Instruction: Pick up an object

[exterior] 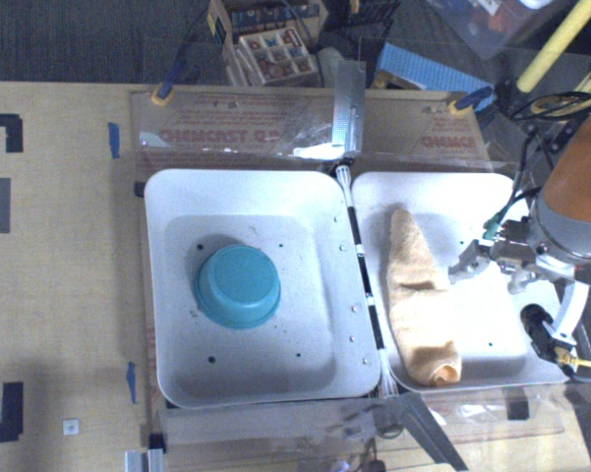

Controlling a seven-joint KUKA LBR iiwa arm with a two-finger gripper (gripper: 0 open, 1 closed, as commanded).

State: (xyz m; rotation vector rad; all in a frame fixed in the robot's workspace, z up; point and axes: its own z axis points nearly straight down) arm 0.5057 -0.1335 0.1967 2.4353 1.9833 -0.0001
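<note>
A round, smooth teal plastic bowl (238, 285) sits upside down near the middle of the left shallow white bin (167, 205), with bare floor on every side of it, while a long, soft, tan terry-like cloth (413, 298), loosely rolled and folded thick at its near end, lies lengthwise along the left wall of the right white bin (443, 187). The grey metal two-finger gripper (477, 257) hangs over the right bin just beside the cloth's right edge, with open floor beneath and behind it; how far its jaws are parted I cannot tell, and nothing is seen between them.
</note>
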